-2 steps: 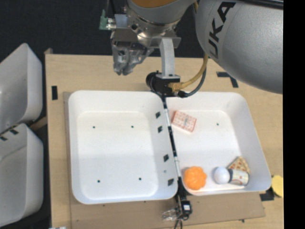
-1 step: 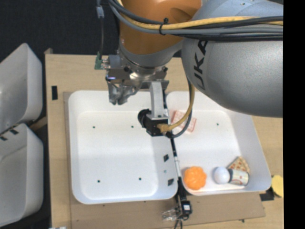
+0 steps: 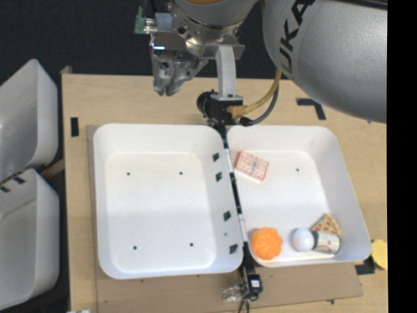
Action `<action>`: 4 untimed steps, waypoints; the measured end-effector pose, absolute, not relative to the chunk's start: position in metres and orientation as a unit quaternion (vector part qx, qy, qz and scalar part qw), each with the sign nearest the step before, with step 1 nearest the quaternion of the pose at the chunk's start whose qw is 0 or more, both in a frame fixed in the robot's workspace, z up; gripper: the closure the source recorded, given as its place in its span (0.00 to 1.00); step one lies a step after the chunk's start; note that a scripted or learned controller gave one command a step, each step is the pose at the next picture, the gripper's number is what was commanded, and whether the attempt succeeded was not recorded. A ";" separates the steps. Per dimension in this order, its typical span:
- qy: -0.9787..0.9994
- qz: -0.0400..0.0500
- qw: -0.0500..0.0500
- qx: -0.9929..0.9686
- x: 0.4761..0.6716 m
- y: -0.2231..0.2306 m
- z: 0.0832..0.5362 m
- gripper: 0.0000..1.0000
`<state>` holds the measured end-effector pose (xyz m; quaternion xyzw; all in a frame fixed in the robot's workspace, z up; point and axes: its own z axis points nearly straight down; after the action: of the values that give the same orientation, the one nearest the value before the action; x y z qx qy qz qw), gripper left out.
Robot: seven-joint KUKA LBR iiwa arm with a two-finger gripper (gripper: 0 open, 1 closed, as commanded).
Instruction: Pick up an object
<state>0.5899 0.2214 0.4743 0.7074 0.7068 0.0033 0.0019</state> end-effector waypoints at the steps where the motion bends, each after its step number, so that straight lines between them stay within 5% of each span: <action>1: 0.706 0.000 0.001 0.708 0.611 0.221 0.459 1.00; 2: 0.706 0.001 0.002 0.708 0.640 0.221 0.477 1.00; 4: 0.705 0.000 0.001 0.709 0.667 0.221 0.439 1.00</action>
<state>0.6669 0.2207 0.4389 0.7091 0.7051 -0.0002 0.0011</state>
